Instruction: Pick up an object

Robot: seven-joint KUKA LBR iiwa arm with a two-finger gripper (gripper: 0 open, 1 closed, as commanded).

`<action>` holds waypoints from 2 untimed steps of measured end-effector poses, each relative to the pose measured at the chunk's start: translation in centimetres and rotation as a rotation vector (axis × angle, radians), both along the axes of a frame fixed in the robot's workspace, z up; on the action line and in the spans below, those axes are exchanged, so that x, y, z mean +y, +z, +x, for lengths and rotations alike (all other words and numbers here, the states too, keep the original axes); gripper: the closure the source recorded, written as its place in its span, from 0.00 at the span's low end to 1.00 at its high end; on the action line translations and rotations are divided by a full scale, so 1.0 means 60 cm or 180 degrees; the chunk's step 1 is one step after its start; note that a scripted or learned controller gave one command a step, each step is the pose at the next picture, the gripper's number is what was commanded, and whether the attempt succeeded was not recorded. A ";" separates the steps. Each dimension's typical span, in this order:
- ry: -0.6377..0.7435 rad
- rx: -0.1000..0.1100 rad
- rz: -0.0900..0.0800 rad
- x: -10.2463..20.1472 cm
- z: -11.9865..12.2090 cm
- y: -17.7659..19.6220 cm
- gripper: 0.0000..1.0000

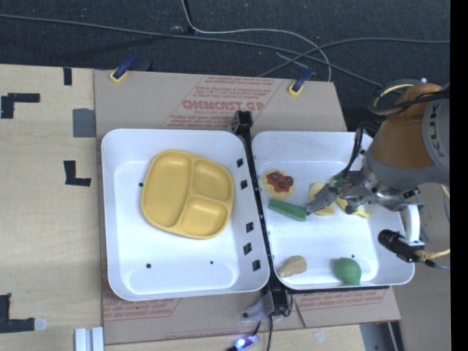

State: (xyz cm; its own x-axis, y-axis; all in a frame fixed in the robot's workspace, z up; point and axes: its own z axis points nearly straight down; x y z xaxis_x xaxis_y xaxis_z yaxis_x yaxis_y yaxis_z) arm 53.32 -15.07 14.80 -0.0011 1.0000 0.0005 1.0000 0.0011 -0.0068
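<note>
Landmark: right bin (380,273).
Gripper (316,206): positioned low inside the right bin; finger state cannot be told.
Objects: green stick (287,210) touching gripper tip; yellow piece (320,194) beside it; green lump (348,270) near front wall.

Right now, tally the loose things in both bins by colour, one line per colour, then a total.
Yellow: 2, the divided plate in the left bin and a piece partly hidden by the gripper
Green: 2, a long stick and a round lump
Tan: 1, a lump
Yellow with red: 1, a small round piece
Total: 6
</note>
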 end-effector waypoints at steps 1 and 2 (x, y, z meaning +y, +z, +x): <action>0.0001 -0.0020 -0.0005 -0.002 0.002 -0.104 0.00; 0.0003 -0.0024 -0.0006 -0.002 0.003 -0.082 1.00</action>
